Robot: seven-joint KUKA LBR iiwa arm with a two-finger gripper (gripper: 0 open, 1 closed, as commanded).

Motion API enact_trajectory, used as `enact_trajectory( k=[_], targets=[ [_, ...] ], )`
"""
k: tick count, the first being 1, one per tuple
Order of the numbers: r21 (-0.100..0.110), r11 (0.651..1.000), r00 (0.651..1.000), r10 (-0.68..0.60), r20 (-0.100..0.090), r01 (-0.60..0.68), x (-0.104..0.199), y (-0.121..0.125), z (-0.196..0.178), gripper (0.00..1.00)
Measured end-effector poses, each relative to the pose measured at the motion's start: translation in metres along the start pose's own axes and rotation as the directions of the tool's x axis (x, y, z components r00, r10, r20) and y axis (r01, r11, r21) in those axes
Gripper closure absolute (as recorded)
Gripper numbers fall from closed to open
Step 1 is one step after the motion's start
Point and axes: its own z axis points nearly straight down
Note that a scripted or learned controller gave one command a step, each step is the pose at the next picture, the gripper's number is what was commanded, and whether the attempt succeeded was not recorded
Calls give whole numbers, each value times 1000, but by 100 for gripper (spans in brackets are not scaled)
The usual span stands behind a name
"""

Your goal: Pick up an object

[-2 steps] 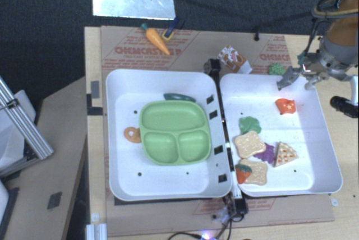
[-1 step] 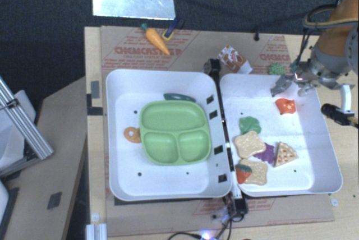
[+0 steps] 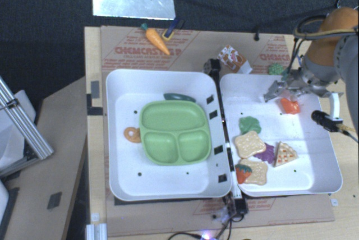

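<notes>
Gripper (image 3: 286, 92) fingers spread open, holding nothing, just above the red toy (image 3: 290, 105). Toy probably light, rigid plastic, slippery. Grab across its middle.

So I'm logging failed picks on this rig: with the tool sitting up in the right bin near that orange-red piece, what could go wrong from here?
1. The tool sits beside the orange-red piece, not over it, so a close may miss or nudge it.
2. That piece lies near the right bin's back wall, leaving little room to descend.
3. The toast slices, pizza wedge and purple piece lie clustered, so a pick there might drag neighbours.
</notes>
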Motion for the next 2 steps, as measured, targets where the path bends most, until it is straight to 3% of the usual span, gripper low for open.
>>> enact_trajectory(
  k=[1,2],
  targets=[
    [0,1000,1000,-1,0,1,0,0,-11,100],
    [4,1000,1000,2,-2,-2,0,1,-76,100]
  ],
)
